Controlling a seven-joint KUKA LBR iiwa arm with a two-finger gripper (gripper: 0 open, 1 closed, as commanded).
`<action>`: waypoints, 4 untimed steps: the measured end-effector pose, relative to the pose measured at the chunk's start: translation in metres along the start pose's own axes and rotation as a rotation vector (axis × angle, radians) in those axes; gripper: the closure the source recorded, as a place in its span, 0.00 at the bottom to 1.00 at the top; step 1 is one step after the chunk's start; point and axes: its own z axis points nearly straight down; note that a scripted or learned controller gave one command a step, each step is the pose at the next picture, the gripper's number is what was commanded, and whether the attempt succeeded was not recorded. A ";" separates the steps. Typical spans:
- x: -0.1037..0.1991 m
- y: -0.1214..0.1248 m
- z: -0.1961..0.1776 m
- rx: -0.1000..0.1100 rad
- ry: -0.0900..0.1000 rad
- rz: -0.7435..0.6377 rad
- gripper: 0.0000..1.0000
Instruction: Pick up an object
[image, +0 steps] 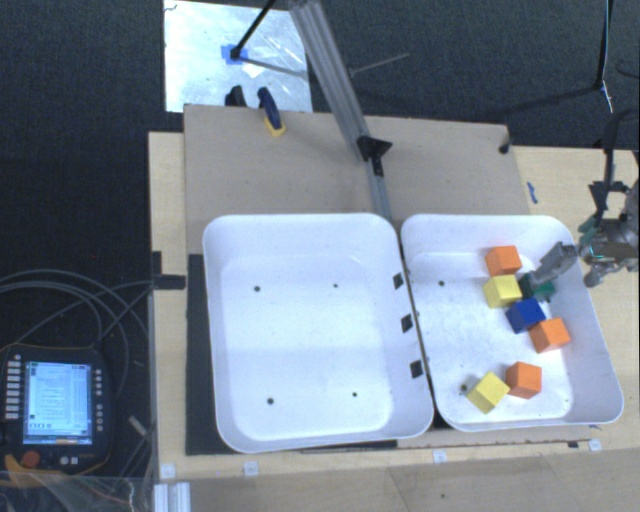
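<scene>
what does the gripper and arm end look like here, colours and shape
The gripper is a slim grey finger piece ending in a dark green tip. Behind it, at the right edge, sits a blocky grey-and-teal metal wrist assembly with thin dark cables rising above it.

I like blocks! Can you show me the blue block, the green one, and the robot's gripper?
blue block (523, 316), camera view, middle of its top face.
green block (544, 289), camera view, its visible edge beside the gripper.
gripper (536, 280), camera view, between its fingertips.
</scene>
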 end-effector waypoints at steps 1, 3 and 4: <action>0.000 0.000 0.000 0.000 0.000 0.001 0.00; 0.007 0.004 0.084 0.005 0.001 0.002 0.00; -0.001 0.003 0.129 0.005 0.001 0.004 0.00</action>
